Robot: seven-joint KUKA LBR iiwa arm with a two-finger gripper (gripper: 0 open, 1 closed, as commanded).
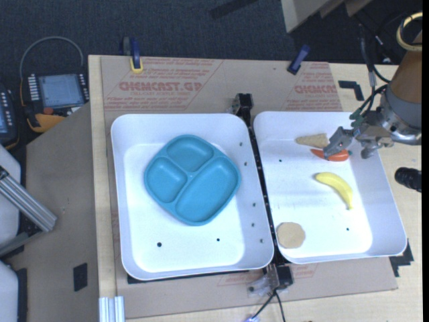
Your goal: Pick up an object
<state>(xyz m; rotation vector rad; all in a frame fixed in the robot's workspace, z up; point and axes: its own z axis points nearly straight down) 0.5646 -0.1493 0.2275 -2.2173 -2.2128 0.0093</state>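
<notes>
My gripper (352, 147) hangs over the far right part of the right bin (375, 240), its two fingers spread apart and open. A small red-orange piece (337, 155) lies at the tip of the left finger (337, 141), not between the two fingers. Just left of it sits a flat tan piece (312, 140). A yellow banana (337, 188) lies in the middle of the bin, below the gripper. A round tan cookie (291, 235) rests near the bin's front left corner.
The left bin (134, 247) holds a blue divided plate (192, 179). A black clamp (242, 103) sits at the far end of the ridge between the bins. Cables and the arm's wrist (405, 106) crowd the right edge.
</notes>
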